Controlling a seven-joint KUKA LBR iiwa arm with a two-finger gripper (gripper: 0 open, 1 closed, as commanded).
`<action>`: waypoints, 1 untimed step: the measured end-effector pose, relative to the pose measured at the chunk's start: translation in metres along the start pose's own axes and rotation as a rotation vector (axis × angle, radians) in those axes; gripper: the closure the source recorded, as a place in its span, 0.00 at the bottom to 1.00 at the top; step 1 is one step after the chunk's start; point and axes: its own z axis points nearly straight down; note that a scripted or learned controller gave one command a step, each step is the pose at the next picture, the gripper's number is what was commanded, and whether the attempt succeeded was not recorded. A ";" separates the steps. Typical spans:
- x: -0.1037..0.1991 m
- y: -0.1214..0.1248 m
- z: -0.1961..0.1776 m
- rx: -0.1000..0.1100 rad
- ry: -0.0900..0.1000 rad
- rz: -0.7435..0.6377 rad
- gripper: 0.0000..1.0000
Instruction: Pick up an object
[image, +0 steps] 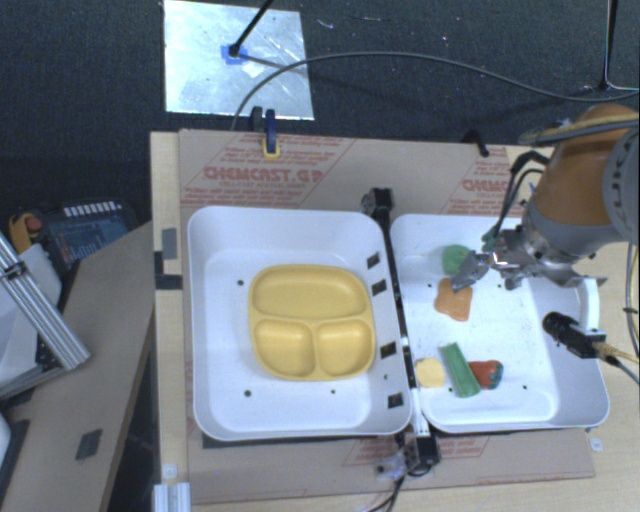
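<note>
Five small objects sit in your right bin (570, 400), operator, and the gripper (470, 275) is right among the upper pair. Its fingers reach down at the spot where the green piece (456, 258) meets the orange piece (453, 300), the tips at the orange one's top edge, just beside the green one. Whether those fingers are spread or pressed together, you cannot tell from this angle, and nothing shows plainly pinched between them. Lower in the same bin you have a yellow round piece (431, 373) near the dividing wall, a green bar (459, 369) lying at a slant just beside it, and a red piece (487, 373) touching the bar's far side. Over in your left bin (215, 300) lies a yellow compartment tray (310, 320), flat and roughly centred. Behind the wrist you see the arm's orange band (580, 180) coming in from the right.
</note>
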 end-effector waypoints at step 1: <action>-0.003 0.000 0.061 -0.001 0.000 0.000 0.00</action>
